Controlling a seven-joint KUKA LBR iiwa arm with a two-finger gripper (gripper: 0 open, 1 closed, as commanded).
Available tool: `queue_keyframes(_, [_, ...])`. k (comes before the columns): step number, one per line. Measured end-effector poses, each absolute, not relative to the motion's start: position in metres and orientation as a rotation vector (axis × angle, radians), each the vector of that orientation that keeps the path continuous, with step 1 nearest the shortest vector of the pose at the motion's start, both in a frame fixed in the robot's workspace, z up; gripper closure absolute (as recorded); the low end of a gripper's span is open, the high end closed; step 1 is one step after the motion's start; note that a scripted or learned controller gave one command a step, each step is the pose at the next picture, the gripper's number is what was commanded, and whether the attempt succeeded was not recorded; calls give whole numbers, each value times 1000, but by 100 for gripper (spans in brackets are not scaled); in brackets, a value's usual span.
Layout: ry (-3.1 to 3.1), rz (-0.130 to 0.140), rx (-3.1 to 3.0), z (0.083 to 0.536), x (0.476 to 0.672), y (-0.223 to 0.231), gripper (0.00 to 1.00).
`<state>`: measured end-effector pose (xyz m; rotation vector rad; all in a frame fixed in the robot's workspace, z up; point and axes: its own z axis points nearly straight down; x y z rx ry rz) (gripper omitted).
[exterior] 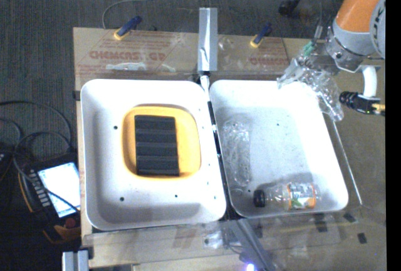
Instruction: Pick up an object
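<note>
Camera view: we see the clear plastic bottle with black cap and orange label (pixel 287 196) lying along the right bin's (pixel 326 138) near edge, cap pointing left. The gripper (pixel 313 72) hovers over the far right corner, grip state unclear; crumpled clear plastic there.

Two white bins (pixel 276 106) are sitting on brown board (pixel 125 56); a yellow tray (pixel 161 141) is showing black ribs, the clear bottle (pixel 288 196) an orange-green label.
</note>
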<state>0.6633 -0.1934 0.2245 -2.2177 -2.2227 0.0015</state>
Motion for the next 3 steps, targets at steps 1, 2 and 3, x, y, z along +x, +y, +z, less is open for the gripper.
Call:
queue_keyframes(1, [-2098,-1,-2337,179,581,-115,0])
queue_keyframes(2, [-2139,3,-2301,226,551,-167,0])
queue_keyframes(3, [-2168,2,-2269,180,483,-178,0])
